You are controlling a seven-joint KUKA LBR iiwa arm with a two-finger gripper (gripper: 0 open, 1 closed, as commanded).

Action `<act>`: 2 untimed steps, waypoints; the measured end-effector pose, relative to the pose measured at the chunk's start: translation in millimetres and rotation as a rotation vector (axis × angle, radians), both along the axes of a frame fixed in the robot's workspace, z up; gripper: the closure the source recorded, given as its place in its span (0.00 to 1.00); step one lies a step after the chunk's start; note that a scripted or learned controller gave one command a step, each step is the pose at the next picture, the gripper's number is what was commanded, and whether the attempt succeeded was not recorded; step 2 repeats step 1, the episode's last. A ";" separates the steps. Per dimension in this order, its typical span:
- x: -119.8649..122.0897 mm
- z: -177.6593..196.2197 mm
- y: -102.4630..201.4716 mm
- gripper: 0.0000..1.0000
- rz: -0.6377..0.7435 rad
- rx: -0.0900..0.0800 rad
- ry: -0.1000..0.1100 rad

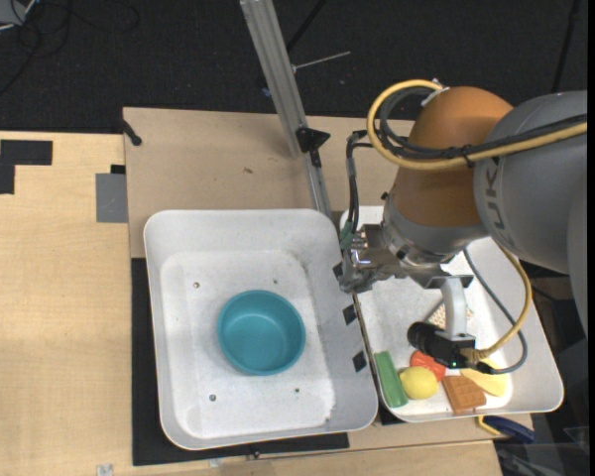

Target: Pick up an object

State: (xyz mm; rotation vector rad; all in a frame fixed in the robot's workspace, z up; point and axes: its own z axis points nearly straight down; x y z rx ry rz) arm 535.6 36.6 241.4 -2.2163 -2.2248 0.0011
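Arm over right bin; tool low at that bin's left wall, nothing seen in its grasp.

The tool sits at the inner edge of the right bin, under the grey and orange wrist; whether it is spread or pressed together cannot be told. The candidate objects lie clustered at the near end of the right bin: a green block along the left wall, a yellow ball just beside it, a red piece touching the ball's far side, and an orange-brown block to the right. The left bin holds an upright teal bowl near its centre. Both bins rest on the table.
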 end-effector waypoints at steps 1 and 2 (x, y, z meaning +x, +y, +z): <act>22.8 -4.4 40.4 1.00 -0.002 -0.001 -0.001; 22.8 -4.4 40.4 1.00 -0.002 -0.001 -0.001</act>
